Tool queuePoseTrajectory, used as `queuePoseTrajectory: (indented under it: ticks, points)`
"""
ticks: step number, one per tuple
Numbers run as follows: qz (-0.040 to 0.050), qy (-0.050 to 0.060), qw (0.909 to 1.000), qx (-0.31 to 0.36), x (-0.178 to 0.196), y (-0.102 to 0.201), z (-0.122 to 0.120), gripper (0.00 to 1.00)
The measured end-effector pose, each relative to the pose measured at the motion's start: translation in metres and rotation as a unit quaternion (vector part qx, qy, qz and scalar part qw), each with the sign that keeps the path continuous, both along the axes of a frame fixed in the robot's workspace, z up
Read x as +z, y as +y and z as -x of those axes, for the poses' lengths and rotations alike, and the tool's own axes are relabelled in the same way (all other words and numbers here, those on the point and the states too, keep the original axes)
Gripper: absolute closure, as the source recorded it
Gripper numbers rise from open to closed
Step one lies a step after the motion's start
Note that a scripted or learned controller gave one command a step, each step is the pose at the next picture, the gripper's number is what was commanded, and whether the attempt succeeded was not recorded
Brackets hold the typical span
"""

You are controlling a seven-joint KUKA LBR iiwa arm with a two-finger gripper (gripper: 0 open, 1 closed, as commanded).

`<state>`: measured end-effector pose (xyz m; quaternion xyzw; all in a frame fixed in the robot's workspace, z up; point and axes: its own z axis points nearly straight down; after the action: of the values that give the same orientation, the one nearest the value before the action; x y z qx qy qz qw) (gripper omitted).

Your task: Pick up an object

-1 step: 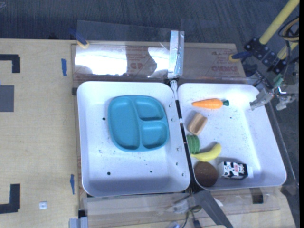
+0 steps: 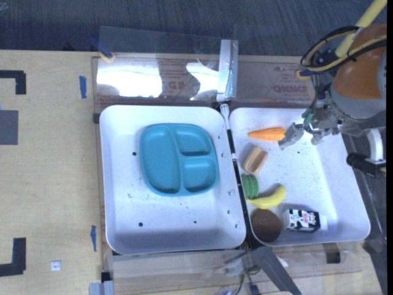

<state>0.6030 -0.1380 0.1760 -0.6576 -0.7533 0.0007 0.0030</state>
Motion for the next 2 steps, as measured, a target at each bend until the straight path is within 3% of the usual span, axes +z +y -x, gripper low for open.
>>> queuePoseTrajectory:
  ticks: [1, 2]
  points:
    - [0.001, -0.002, 0.9993, -0.038, -0.051, 0.044, -0.038, 0.0]
    - [-0.003, 0.003, 0.9999, -0.015, -0.077, 0.019, -0.065, 0.0]
